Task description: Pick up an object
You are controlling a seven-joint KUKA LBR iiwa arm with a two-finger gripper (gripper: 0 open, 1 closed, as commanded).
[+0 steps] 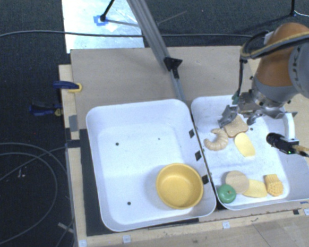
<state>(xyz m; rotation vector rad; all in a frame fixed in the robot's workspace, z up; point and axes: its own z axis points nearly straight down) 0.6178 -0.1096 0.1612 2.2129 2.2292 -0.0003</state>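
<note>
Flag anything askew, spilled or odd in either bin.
Nothing stands out. The yellow bowl sits upright in the left bin. In the right bin, the croissant, green ball and other food pieces lie loose but inside the rim. The gripper hovers over them.

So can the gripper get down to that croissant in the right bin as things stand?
Probably yes. The gripper hovers just above and to the right of the croissant, which lies uncovered; a tan piece sits close beside it.
</note>
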